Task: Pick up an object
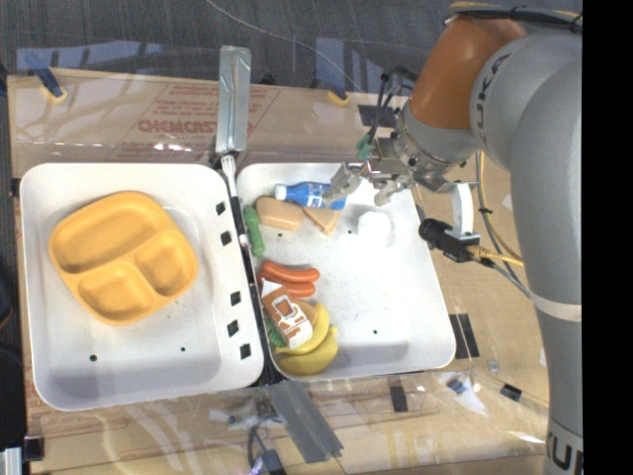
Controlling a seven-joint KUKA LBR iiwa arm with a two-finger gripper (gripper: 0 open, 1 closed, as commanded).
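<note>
The jaws (361, 178) stand spread above the bottle (308, 195), which lies left-right, its right end hidden.

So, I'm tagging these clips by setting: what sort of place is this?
Likely a robotics lab bench for grasping trials: a grey arm with an orange band reaches over two shallow white plastic bins, holding toy food and a yellow compartment tray.

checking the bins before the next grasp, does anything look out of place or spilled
Nothing looks spilled or damaged. The toy food is crowded against the left wall of the right bin: bottle, hot dog, banana. The yellow tray lies skewed in the left bin.
</note>
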